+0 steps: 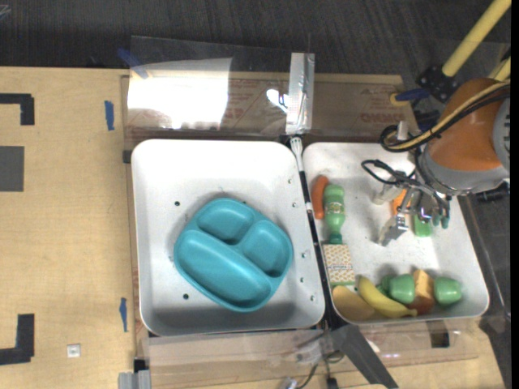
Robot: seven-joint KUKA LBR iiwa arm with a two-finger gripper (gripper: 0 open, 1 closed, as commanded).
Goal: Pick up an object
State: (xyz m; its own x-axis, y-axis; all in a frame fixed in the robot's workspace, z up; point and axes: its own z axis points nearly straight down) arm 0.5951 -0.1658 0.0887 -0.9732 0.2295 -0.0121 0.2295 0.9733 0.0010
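Banana (375, 297) below gripper (412, 217), long axis crosswise | green bottle (333, 214) left | gripper aperture: cannot tell

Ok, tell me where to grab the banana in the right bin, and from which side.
Take the banana across its middle, coming straight down from above. It lies flat along the near wall of the right bin, curved, with a yellow piece at its left end and a green toy against its right end. The middle looks the least crowded, so fingers would probably best straddle its narrow width there.
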